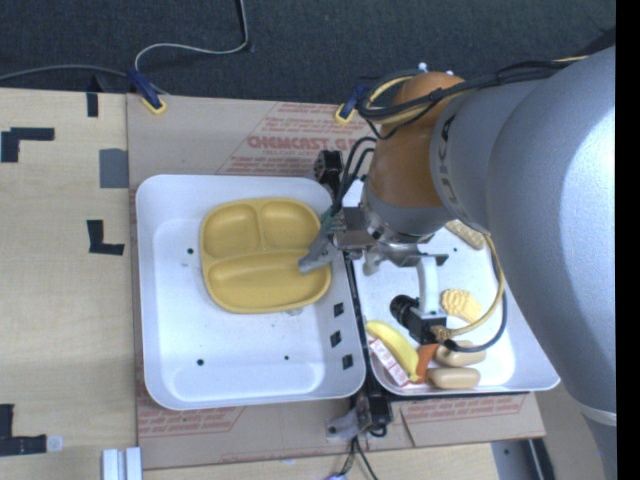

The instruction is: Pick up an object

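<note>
Yellow divided plate (262,254) lies in the upper middle of the left bin (170,368). At its right edge sits the gripper (318,256), fingertips touching the rim; how far they are parted I cannot tell. Further right, the right bin (520,368) holds a banana (392,344) and other toy food.

A sheet of brown cardboard (270,148) with red lettering is lying on the tabletop (60,298) under both white bins. Two yellow-and-blue clamps, one at the far left (148,94) and one further right (347,109), are gripping the cardboard's far edge. A thin black cable (200,48) is trailing across the dark floor (300,18) beyond. Black tape marks (100,238) are sitting on the tabletop at the left.
</note>
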You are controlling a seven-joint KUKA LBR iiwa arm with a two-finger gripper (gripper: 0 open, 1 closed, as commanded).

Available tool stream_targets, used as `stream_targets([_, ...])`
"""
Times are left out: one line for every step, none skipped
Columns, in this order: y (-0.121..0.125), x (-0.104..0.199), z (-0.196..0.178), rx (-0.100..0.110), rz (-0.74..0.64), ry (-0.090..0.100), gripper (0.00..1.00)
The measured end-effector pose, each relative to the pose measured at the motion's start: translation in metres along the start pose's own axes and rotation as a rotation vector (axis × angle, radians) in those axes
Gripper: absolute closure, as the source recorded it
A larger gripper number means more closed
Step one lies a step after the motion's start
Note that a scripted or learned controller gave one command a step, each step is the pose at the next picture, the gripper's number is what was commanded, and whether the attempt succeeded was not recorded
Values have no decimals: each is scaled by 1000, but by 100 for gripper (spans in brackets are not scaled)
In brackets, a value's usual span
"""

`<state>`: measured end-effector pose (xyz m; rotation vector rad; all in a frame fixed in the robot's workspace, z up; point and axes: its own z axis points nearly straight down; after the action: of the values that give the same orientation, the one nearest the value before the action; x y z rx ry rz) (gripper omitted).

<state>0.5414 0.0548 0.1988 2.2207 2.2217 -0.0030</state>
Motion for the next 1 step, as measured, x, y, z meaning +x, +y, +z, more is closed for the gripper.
stream_targets([-58, -50, 15, 2, 1, 1, 0])
